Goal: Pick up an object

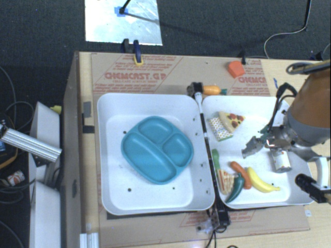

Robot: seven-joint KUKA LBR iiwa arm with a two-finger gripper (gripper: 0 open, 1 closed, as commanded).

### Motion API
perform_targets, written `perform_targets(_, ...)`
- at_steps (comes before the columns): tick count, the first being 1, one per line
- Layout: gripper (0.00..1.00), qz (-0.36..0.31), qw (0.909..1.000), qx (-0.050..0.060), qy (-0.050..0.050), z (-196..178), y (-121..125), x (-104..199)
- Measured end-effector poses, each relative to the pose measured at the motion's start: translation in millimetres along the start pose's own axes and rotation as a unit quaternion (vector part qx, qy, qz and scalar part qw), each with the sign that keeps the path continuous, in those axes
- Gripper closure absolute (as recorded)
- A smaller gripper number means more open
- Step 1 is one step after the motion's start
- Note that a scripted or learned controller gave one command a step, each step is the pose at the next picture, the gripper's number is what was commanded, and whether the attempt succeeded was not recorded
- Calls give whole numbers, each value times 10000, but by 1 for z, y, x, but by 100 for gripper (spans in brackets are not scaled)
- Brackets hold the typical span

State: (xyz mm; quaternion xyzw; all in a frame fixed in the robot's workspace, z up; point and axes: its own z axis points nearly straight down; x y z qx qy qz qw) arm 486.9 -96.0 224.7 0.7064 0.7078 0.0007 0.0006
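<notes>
Nearest us, at the right bin's (pixel 258 204) six o'clock edge, we see toy food: a yellow banana (pixel 262 182), a red chili (pixel 239 170), a green pepper (pixel 235 190) and a sandwich wedge (pixel 224 179), all crowded together. Toward twelve o'clock in that bin lie a pizza slice (pixel 231 120) and a patterned block (pixel 220 130), touching. From three o'clock the grey arm (pixel 310 107) reaches in, its claw (pixel 264 146) hanging above the bin's bare middle, just beyond the banana. We cannot tell how far the claw is open, and we see nothing gripped in it. At nine o'clock, the left bin (pixel 116 138) carries a blue divided plate (pixel 156 149). Both bins rest on the bench (pixel 155 74).
</notes>
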Motion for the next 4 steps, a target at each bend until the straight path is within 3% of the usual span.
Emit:
perform_targets(1,0,7,10000,12,-1,87,-1,-15)
perform_targets(2,0,6,10000,7,-4,130,-1,-39)
perform_targets(3,100,-1,10000,-3,1,120,0,-39)
perform_targets(4,100,-7,10000,-4,4,40,49,39)
